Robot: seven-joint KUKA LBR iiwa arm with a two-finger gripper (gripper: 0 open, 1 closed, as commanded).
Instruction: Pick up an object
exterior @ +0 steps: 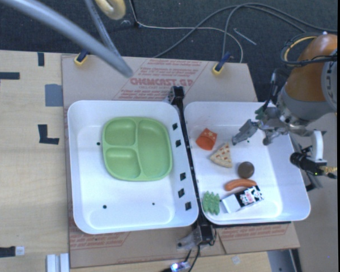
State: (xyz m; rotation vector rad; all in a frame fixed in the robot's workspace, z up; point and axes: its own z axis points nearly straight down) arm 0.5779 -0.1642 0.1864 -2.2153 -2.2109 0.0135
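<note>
Overall reach: the gripper hangs over the right bin, near that bin's far right corner, carried by the grey arm with its orange band.

Fingers: the fingers point toward the divider between the bins; one dark tip is plain, but whether they stand wide or narrow cannot be told. Nothing is seen between them.

Key relation: the orange-red block lies just beyond the tips, toward the divider side of the bin, apart from them. The cheese wedge lies near the tips, toward the bench's near edge.

Nearest candidate (judgement): the block or the wedge; either calls for only a short move.

Block: small, squat, no clear long axis.

Wedge: pale tan, triangular, its point aimed toward the far edge.

Farther objects: a brown round piece sits mid-bin; a sausage lies just nearside of it, long axis running roughly across the bin; a black-and-white carton and a green leafy piece rest by the near edge, the leafy piece nearly against the divider.

Left bin: holds a green divided plate, well apart from the fingers.

Task status (judgement): no object is grasped yet.
</note>
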